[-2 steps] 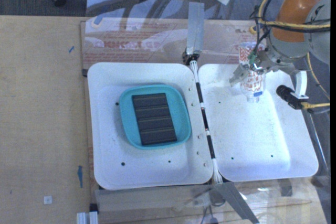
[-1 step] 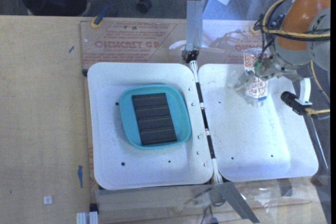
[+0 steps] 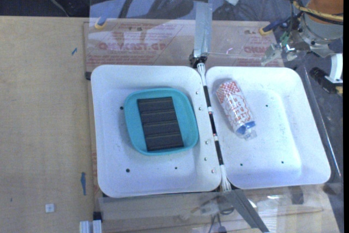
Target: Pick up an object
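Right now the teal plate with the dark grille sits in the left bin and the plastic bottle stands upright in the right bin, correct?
Not quite. The camera view shows the bottle lying on its side in the right bin, cap toward the view's bottom, not upright. The rest holds: the teal plate with the dark grille sits in the left bin.

Two white bins (image 3: 109, 172) side by side, wooden bench (image 3: 38, 117), clear panel (image 3: 142, 41) behind

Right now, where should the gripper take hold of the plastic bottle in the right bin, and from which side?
Probably the bottle at mid-body, from straight above, fingers closing across its narrow width. It lies on its side, slanted, cap toward the bench's near edge, close to the right bin's left wall.
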Motion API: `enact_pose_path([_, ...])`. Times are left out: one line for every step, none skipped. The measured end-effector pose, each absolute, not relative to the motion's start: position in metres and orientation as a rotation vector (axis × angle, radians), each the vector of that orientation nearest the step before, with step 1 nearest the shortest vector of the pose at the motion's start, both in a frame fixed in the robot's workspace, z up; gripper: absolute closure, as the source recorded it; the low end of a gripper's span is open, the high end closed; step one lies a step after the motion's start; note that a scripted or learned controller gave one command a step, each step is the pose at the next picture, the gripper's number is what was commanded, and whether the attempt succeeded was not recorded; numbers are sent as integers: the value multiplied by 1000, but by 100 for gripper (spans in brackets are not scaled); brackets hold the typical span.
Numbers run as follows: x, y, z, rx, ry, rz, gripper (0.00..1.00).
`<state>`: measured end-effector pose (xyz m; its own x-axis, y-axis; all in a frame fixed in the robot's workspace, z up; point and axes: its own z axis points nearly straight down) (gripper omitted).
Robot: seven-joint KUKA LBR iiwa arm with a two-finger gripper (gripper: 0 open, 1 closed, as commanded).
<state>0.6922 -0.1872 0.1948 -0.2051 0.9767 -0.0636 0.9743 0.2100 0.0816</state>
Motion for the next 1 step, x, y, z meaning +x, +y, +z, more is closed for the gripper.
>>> enact_pose_path([658,-115,198,1999,2420,3,100])
